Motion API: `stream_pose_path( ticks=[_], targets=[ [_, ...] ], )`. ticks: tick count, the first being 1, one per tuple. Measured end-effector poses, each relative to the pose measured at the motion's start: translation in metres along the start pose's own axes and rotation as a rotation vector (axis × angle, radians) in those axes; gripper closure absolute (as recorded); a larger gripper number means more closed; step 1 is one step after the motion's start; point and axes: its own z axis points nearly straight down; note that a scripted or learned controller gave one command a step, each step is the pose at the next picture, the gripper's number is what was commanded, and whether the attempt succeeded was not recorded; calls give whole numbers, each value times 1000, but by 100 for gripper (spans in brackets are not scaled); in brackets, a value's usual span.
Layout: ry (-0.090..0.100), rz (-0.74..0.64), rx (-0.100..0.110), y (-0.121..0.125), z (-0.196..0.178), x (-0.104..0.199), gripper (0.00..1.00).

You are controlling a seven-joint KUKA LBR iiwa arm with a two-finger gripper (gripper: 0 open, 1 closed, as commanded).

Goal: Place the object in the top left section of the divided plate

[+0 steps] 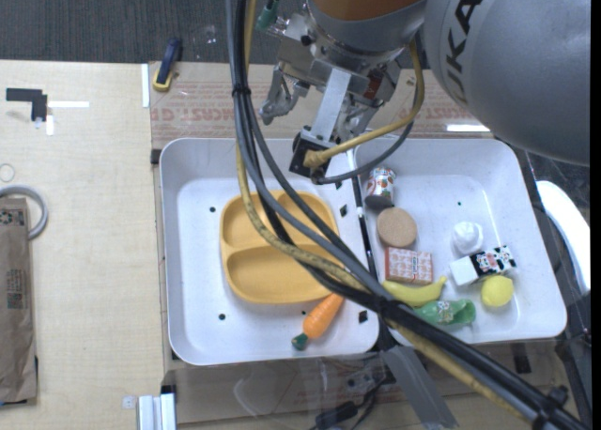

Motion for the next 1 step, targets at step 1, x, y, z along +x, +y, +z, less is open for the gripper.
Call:
stream_pose_path(
  ticks=[1],
  targets=[
    [8,18,-3,-52,23,5,0]
  ],
)
